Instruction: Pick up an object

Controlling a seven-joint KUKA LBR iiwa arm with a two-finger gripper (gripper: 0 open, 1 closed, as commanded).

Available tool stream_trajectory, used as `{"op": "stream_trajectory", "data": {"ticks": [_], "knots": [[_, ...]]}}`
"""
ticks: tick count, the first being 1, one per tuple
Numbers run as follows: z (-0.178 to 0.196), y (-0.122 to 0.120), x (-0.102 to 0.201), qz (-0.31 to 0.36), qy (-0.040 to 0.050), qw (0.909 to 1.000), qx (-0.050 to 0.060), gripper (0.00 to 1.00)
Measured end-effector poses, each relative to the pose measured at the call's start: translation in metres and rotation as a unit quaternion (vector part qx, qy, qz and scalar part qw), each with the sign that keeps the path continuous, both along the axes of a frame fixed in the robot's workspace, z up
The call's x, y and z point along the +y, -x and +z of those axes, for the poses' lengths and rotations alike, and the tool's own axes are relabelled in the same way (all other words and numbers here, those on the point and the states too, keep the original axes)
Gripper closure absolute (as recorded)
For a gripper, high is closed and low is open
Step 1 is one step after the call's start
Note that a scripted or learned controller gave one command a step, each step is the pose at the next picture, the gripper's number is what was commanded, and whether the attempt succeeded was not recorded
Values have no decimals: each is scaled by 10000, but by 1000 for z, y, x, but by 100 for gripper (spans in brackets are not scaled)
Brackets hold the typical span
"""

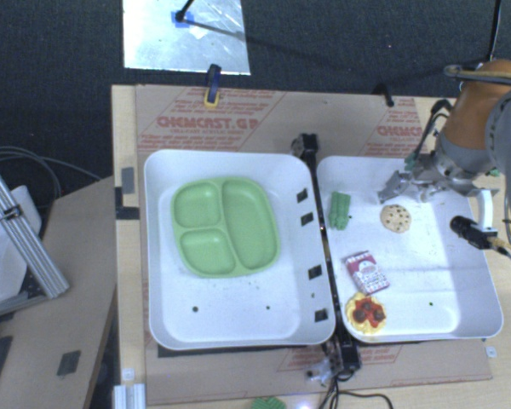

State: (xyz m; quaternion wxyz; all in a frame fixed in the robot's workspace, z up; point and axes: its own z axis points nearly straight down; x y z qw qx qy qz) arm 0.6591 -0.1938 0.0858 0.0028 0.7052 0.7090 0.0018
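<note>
The right bin (460, 313) holds a round brown cookie (396, 219), a green block (339, 210) near its left wall, a red and white packet (367, 273), and a yellow disc with red topping (366, 312) at the front. My gripper (398, 187) hangs over the back of this bin, just above and behind the cookie, and nothing shows in it. The grey arm with its orange band (477, 113) reaches in from the right.
The left bin (162, 313) carries a green divided plate (224, 227). A black clamp (470, 230) juts over the right bin's right side. Black clips (308, 220) line the wall between the bins. A metal frame (17, 228) stands at far left.
</note>
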Motion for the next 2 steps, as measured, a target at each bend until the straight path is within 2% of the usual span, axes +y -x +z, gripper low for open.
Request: {"op": "stream_trajectory", "data": {"ticks": [1,2], "knots": [[-1,31,-1,-23,-4,10000,33,0],[15,26,-2,-16,8,10000,-39,100]]}}
